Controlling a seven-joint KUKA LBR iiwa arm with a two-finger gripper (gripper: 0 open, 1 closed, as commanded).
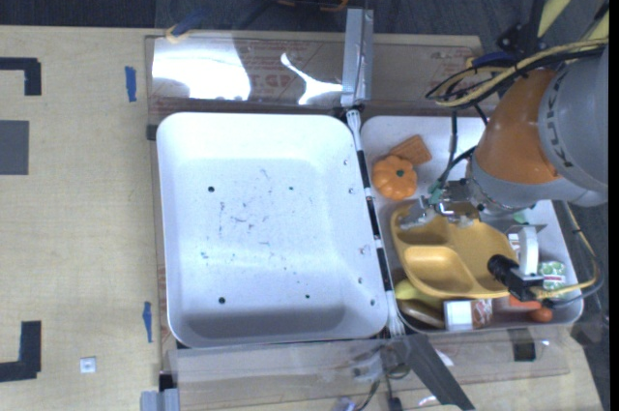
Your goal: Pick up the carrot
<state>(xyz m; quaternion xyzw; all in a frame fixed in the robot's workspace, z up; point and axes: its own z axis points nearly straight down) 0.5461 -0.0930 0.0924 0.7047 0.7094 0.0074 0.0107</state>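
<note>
Landmark: yellow scoop [440,266], lying in the right bin [426,123], its hollow facing up.
Pincer: the gripper [437,204] hangs over the scoop's far rim, at the end of the grey arm [580,133] that reaches in from the scoop's right. Whether it is apart or together cannot be told, and nothing can be seen clamped in it.
Carrot: only a thin orange strip [529,308] shows, low against the bin wall, right of the scoop's near end.
Carrot against pincer: well apart. The scoop's whole length lies between them, with the carrot at the scoop's near right and the pincer at its far side.
Pumpkin: a small orange one [395,175], just past the scoop's far left corner.
Tan wafer [414,148]: beyond the pumpkin, further still from the scoop.
Bottle [462,311]: on its side along the scoop's near edge.
Left bin [261,206]: left of the scoop, across the shared rims.
</note>
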